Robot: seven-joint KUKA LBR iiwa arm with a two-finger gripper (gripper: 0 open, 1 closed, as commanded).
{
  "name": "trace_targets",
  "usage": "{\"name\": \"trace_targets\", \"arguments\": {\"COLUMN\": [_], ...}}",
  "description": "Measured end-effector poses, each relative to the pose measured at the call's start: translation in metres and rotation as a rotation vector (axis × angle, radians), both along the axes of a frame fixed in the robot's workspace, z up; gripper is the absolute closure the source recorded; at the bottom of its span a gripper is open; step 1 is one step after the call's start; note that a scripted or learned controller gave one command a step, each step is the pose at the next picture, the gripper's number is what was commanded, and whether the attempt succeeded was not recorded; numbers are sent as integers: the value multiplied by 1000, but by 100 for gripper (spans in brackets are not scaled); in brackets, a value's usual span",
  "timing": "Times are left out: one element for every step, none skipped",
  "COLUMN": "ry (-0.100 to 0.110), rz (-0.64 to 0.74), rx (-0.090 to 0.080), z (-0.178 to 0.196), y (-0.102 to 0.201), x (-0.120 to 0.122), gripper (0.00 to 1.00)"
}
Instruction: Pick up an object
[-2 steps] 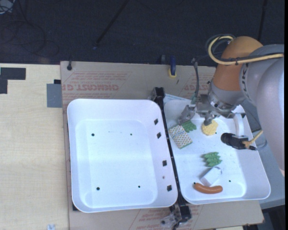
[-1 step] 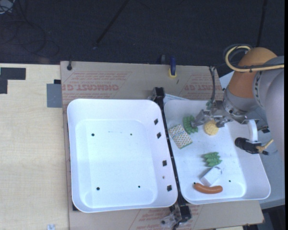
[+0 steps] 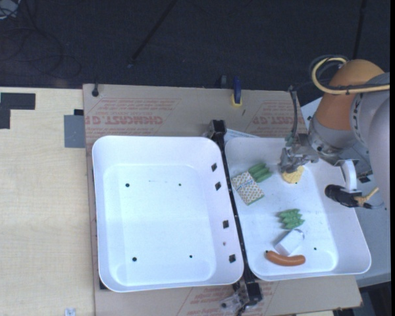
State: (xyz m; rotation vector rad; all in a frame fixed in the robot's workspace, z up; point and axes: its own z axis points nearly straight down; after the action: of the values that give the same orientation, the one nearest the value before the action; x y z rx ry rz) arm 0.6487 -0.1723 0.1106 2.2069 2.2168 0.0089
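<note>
Nearest us we see the pale wooden bench (image 3: 33,209) and the brown printed cardboard sheet (image 3: 158,110) under the two shallow white plastic bins, with dark floor and loose cables beyond. The left bin (image 3: 112,268) sits beside the right bin (image 3: 342,262). At the right bin's near edge lies a smooth orange sausage-shaped toy (image 3: 285,259), touching a small white block (image 3: 289,242); just past them is a bumpy green clump (image 3: 290,218). Farther on rest a flat patterned square packet (image 3: 247,188) and a ribbed green piece (image 3: 259,173). At the far side the grey metal gripper (image 3: 291,165) stands directly over a small yellow lump (image 3: 291,175), touching it; we cannot tell how the gripper is set
</note>
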Motion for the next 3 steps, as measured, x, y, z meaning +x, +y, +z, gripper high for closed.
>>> {"name": "trace_targets", "arguments": {"ry": [20, 16, 6], "rz": [-9, -6, 10], "rx": [6, 7, 11], "z": [11, 82, 183], "y": [-20, -2, 123], "x": [-82, -175, -171], "gripper": [100, 100, 100]}}
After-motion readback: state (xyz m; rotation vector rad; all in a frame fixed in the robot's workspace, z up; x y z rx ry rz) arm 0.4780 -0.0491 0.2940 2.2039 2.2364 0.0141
